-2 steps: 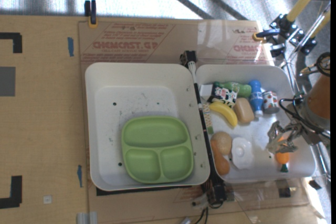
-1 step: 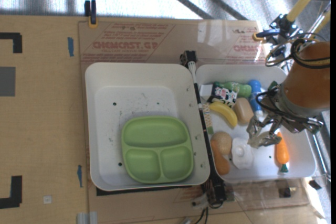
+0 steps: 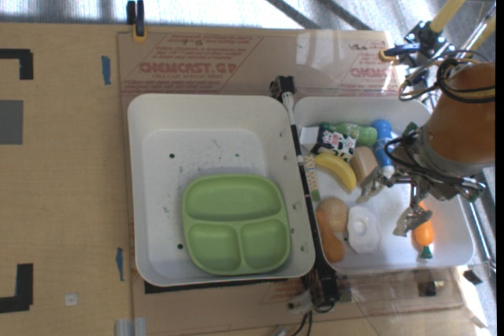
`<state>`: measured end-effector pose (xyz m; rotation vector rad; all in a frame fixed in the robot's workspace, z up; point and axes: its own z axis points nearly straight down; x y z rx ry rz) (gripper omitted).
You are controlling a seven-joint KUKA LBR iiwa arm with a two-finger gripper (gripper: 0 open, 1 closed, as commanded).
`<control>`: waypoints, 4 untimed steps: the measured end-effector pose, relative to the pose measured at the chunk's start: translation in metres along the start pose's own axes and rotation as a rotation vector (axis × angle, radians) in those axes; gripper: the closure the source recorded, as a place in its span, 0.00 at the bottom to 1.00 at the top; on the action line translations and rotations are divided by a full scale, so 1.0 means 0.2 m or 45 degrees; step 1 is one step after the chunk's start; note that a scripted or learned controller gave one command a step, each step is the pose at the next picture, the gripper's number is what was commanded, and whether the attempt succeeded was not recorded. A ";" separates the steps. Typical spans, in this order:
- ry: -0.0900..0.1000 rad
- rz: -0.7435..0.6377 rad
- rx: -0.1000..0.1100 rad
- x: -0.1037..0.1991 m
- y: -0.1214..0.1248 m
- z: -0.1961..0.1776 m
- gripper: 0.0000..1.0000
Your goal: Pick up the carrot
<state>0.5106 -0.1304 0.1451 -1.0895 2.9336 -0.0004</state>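
The carrot (image 3: 424, 234), orange with a green top pointing toward the front wall, lies near the front right corner of the right bin (image 3: 453, 254). My gripper (image 3: 390, 203) hangs low over that bin, below the orange wrist band. Its two metal fingers are spread apart, one finger (image 3: 369, 184) by the tan piece, the other just left of the carrot. Between them I see only bare bin floor, so the gripper is open. The carrot sits outside the fingers, beside the nearer one.
The right bin also holds a banana (image 3: 335, 169), a green bottle (image 3: 352, 133), a black-and-white carton (image 3: 336, 142), a blue item (image 3: 383, 134), a tan piece (image 3: 364, 163), a white round object (image 3: 364, 228) and an orange-beige item (image 3: 331, 228). The left bin (image 3: 157, 169) holds a green divided plate (image 3: 235, 223).
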 end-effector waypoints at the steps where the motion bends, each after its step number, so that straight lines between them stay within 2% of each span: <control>1: 0.002 -0.211 0.001 0.23 -0.15 0.02 0.00; 2: -0.005 -0.146 -0.008 0.38 -0.25 0.28 0.00; 3: -0.024 -0.142 0.009 0.35 -0.26 0.21 1.00; 4: -0.023 -0.140 0.007 0.35 -0.26 0.22 0.00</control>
